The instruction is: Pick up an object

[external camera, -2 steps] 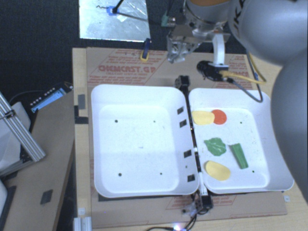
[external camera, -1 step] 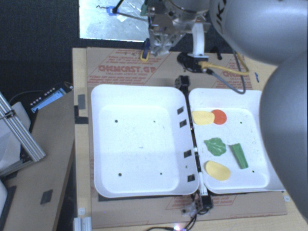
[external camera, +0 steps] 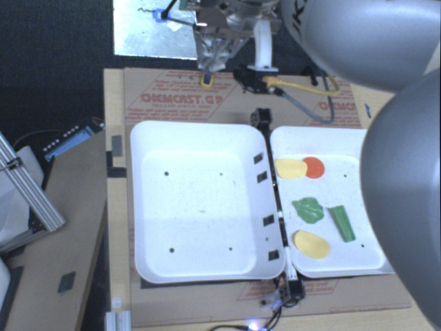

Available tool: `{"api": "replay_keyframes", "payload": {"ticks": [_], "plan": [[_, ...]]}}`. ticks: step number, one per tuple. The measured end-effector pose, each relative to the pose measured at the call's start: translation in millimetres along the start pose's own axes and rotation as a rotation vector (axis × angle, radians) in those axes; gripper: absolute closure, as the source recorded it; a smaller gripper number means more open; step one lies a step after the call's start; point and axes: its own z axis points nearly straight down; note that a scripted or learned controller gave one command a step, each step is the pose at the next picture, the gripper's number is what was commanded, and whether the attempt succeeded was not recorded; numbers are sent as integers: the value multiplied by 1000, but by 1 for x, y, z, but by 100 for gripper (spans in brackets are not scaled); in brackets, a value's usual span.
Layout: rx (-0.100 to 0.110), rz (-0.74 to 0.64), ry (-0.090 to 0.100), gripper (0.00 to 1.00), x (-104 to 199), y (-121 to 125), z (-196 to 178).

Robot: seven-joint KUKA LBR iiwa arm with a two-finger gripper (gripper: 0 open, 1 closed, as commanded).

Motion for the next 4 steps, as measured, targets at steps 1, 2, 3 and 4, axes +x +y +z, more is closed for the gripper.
{"api": "replay_keyframes", "payload": {"ticks": [1, 2, 3, 4], "plan": [[0, 1, 0, 100, 23, -6, -32], [2, 2, -2, 0, 21, -6, -30], [0, -2, -1, 100, 22, -5, -42], [1, 2, -2, 100, 21, 1, -53]]}}
